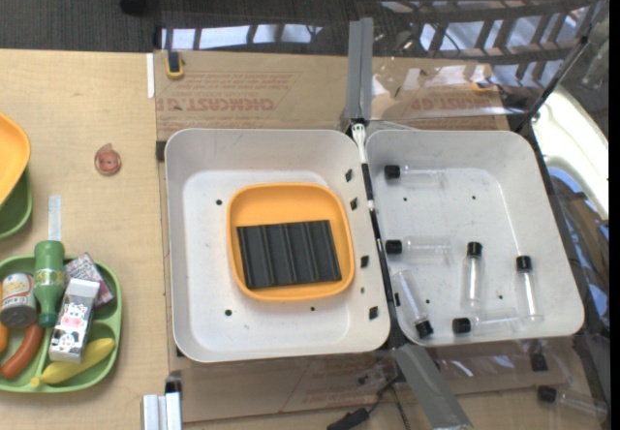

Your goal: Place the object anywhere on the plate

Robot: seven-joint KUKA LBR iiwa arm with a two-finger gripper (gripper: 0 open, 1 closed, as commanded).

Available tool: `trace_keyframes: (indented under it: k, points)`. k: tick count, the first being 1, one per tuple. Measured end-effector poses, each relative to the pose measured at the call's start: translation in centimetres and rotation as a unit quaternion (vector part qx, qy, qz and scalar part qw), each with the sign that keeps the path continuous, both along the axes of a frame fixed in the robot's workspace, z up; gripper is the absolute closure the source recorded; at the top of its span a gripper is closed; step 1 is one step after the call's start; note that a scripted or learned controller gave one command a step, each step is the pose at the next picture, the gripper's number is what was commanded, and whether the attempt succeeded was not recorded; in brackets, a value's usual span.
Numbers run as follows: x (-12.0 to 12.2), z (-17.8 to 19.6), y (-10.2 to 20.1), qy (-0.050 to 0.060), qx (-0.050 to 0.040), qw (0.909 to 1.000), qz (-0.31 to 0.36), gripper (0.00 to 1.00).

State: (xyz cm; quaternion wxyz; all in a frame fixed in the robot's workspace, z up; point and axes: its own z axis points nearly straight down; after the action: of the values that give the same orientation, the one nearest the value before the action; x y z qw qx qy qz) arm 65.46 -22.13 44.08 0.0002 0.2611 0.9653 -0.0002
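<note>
You're looking at a wooden bench carrying a flat cardboard sheet. On that sheet sit two white bins side by side, the left bin and the right bin. At the bench's left lie a green food tray, an orange dish and a small pink disc.

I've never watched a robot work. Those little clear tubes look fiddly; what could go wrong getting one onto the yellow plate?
1. The tubes are see-through against the white right bin, so one could be hard to spot and missed.
2. Several lie close to the bin's wall, like the one on its left side, which may block a grab.
3. On the plate, a round tube might roll.
</note>
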Motion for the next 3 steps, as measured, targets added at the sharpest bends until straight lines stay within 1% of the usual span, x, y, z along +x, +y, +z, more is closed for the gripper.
trace_keyframes:
  k: [1, 2, 3]
  points:
    - [-0.2, 0.1, -0.1, -0.001, 0.0002, 0.9833, 0.182, 0.00]
    - [0.0, -0.9, -0.1, -0.001, 0.0001, 0.9461, 0.324, 0.00]
    - [0.5, -1.6, 0.0, -0.002, 0.0001, 0.9113, 0.412, 0.00]
